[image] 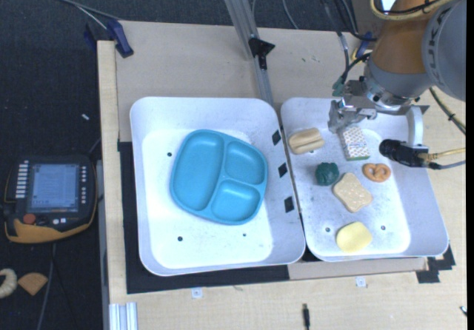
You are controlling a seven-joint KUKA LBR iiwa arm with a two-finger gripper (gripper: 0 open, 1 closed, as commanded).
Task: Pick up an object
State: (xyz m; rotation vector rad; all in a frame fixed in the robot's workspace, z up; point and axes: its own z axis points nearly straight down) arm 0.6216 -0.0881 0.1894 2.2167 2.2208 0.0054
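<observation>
Plywood forms the table, pale and matte, standing on dark carpet with a teach pendant at the left. We see two shallow white plastic bins. The left bin holds a glossy blue divided tray. The right bin holds a tan roll, a checkered packet, a dark green lump, a pretzel, a beige slice and a yellow block. The tool hangs at the packet's far end; we cannot tell its state.
</observation>
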